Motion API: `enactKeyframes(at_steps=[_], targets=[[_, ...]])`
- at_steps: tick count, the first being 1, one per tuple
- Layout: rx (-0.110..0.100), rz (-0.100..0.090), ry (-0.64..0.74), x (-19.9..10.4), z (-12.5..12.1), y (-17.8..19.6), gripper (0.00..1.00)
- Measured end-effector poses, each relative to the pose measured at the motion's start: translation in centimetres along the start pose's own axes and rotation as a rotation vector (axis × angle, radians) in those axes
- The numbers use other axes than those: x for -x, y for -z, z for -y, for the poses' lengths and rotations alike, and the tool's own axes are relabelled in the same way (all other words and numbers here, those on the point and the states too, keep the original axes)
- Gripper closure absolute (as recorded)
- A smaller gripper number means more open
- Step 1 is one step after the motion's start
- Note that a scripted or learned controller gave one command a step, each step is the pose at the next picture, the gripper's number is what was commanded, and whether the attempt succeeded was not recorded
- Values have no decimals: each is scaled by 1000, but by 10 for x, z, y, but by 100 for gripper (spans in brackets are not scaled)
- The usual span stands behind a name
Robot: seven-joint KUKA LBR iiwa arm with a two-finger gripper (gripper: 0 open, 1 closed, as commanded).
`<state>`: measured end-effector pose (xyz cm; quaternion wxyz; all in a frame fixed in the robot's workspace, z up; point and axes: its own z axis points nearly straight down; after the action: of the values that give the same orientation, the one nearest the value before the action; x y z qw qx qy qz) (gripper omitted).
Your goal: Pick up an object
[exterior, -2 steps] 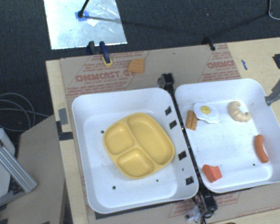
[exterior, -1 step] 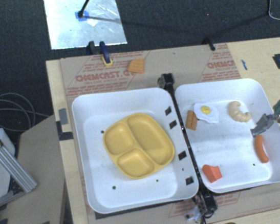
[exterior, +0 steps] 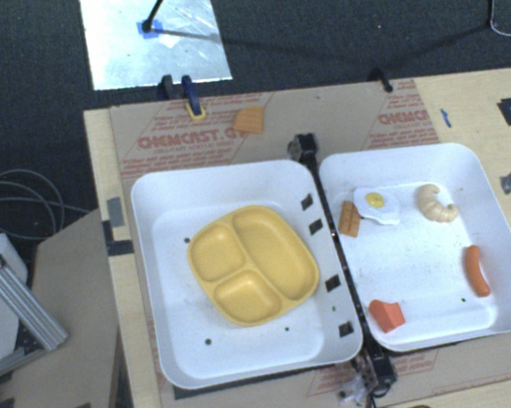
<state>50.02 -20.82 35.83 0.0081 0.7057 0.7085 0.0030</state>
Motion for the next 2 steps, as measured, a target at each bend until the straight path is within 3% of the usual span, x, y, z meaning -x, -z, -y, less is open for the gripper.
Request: enactKeyframes(at_steps=[1, 2], targets=[[-22, -10, -2, -18, 16, -117, 0], [-8, -6, 4, -50, 13, -69, 0]])
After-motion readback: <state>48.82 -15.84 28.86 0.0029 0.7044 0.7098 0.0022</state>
